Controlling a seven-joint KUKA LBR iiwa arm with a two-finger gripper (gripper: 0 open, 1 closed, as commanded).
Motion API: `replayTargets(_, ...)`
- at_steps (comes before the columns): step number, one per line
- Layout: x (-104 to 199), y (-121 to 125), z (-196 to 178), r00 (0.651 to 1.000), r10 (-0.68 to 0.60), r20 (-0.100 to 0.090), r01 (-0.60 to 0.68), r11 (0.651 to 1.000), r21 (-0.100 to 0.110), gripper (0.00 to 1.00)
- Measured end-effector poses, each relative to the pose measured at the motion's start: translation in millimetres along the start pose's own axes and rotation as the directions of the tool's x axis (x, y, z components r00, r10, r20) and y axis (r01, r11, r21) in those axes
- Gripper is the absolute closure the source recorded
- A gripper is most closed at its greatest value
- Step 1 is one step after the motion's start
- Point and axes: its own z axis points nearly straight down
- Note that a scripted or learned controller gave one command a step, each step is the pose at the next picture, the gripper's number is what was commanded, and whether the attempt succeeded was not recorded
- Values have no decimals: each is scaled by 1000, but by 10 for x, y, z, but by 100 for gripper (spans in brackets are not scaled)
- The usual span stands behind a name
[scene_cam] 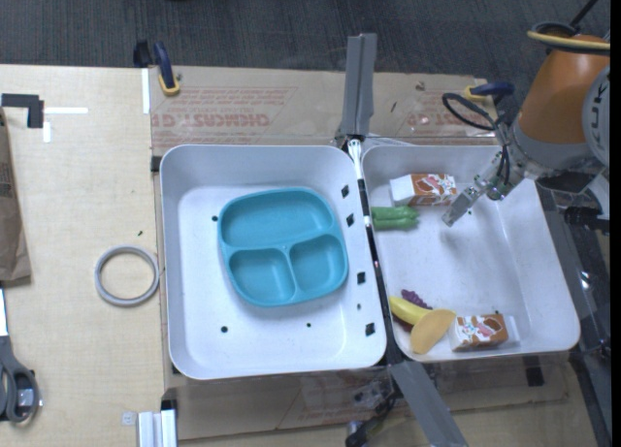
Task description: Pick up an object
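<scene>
My gripper (pixel 464 205) hangs over the upper part of the right bin (pixel 543 241), just right of a small white and orange carton (pixel 424 187) that lies near the bin's far wall. A green vegetable-shaped toy (pixel 395 217) rests against the bin's left wall, below the carton. At the near edge lie a yellow banana (pixel 407 309), a purple bunch (pixel 417 298), a yellow-orange rounded piece (pixel 432 331) and a second orange carton (pixel 480 331). I see nothing held at the gripper's tip.
The left bin (pixel 184 271) holds a blue divided tray (pixel 283 244). On the bench to the left lie a grey tape ring (pixel 126 274) and scissors (pixel 15 389). A blue and yellow clamp (pixel 165 69) stands at the back.
</scene>
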Motion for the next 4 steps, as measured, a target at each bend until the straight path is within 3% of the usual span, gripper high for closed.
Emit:
replayTargets(1,411,130,154,993,121,-3,-121,993,2,0)
replayTargets(2,335,560,135,997,76,3,-76,997,4,0)
replayTargets(3,496,686,143,999,-44,-1,44,999,1,0)
replayTargets(4,484,680,52,999,-41,1,41,999,0,100)
